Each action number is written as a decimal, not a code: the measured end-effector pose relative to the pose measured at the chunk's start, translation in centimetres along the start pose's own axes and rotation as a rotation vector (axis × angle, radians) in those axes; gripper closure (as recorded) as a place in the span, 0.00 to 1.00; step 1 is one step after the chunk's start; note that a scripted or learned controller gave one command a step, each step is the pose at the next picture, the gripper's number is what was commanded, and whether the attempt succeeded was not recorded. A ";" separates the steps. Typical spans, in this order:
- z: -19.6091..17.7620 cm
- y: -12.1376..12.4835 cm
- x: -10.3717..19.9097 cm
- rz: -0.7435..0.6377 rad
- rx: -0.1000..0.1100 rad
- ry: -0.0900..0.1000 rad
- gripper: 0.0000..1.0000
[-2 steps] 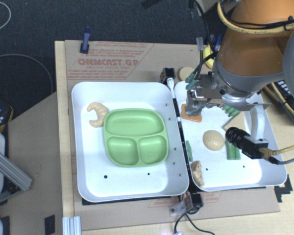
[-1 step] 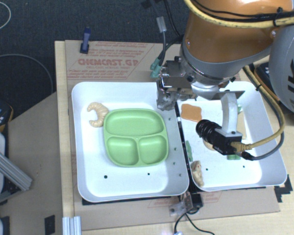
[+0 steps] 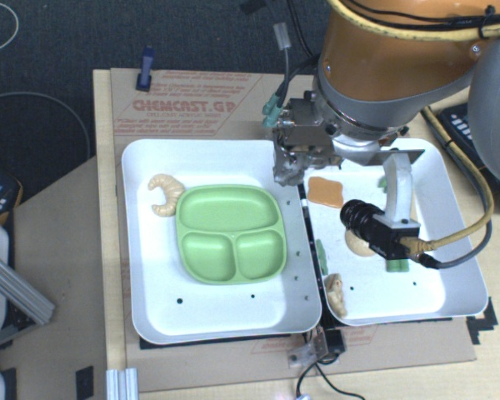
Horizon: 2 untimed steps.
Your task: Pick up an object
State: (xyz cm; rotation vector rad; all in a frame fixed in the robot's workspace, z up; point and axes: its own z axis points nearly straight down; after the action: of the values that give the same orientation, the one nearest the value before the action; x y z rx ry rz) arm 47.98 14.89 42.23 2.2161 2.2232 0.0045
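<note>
Orange-banded arm [image 3: 417,32] is seen above the right bin [image 3: 450,298]; orange slice [image 3: 325,192] lies just below-right of the jaws [image 3: 296,169], whose state cannot be told

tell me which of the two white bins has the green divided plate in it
The left bin holds the green divided plate, with a pale croissant beside it. The right bin holds smaller pieces, among them an orange slice.

A green divided plate [image 3: 231,232] and croissant [image 3: 165,193] lie in the left bin [image 3: 150,307]
</note>
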 end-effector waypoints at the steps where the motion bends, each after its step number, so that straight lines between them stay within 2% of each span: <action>1: -1.0 0.0 0.0 -0.001 -0.002 0.000 1.00; 2: 3.2 -0.1 -5.5 0.010 0.009 -0.003 1.00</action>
State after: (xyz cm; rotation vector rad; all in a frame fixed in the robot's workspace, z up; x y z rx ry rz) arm 47.90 9.43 39.07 2.2308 2.2149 -0.0085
